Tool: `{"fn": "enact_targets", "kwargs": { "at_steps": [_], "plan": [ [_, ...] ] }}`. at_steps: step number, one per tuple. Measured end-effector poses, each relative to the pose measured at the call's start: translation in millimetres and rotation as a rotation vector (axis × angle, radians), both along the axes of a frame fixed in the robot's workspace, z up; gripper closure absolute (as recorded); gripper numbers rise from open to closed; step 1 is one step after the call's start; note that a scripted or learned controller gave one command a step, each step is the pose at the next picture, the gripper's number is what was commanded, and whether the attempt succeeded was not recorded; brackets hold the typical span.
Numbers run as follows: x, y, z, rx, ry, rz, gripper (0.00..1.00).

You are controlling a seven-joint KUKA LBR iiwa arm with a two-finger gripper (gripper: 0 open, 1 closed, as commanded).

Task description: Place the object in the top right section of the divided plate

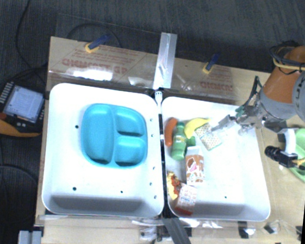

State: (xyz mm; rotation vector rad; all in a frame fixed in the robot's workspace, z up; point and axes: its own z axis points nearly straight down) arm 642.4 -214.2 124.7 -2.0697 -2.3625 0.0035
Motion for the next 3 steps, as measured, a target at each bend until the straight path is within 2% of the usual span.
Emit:
{"fn": "enact_targets", "kwargs": {
  "at_steps": [1, 3],
  "plan": [
    [27.6, -4.7, -25.4, 0.011, 0.010, 0.199, 0.00],
    [27.5, -11.9, -27.6, 0.004, 0.004, 0.811, 0.00]
  ]
}}
